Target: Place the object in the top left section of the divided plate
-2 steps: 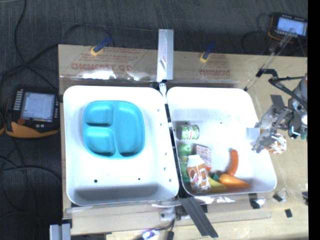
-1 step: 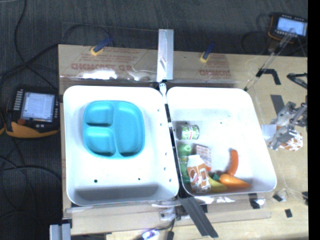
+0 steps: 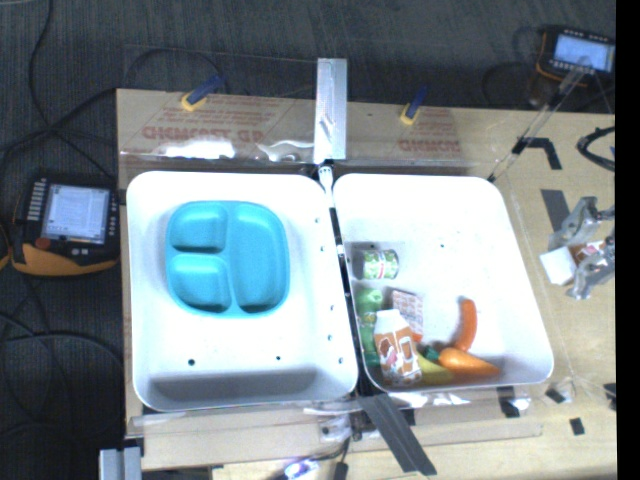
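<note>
End effector (image 3: 582, 250) of bare metal, smooth rounded turquoise divided plate (image 3: 262, 258)

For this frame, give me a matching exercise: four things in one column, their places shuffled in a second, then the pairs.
Things:
1. blue divided plate
2. green can
3. orange carrot
4. small carton

Places:
A. right bin, bottom right corner
B. left bin
C. right bin, bottom edge, left of the carrot
D. right bin, upper left, lying on its side

Pairs: 1-B, 2-D, 3-A, 4-C
</note>
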Available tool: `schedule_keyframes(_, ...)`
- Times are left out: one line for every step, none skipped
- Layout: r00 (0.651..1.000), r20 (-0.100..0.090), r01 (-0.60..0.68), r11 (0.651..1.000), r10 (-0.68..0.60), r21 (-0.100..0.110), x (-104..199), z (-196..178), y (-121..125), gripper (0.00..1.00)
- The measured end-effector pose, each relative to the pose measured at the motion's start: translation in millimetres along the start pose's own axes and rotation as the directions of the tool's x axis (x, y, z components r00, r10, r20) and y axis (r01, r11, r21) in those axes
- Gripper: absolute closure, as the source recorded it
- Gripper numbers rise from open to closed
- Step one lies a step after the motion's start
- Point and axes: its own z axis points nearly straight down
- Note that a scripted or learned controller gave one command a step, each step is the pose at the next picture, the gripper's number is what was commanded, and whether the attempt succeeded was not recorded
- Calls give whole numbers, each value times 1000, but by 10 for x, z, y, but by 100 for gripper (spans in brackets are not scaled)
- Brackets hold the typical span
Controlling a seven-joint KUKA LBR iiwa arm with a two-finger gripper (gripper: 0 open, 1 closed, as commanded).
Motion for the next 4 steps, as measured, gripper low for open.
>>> schedule_keyframes(999,-2,-47,999,47,-2,-126,641,830,100)
schedule_keyframes(986,-2,166,986,-166,1,-78,359,653,100)
schedule_keyframes(946,0,325,946,-325,-1,-158,-214,734,100)
schedule_keyframes(931,1,365,931,-365,-3,-126,-25,384,100)
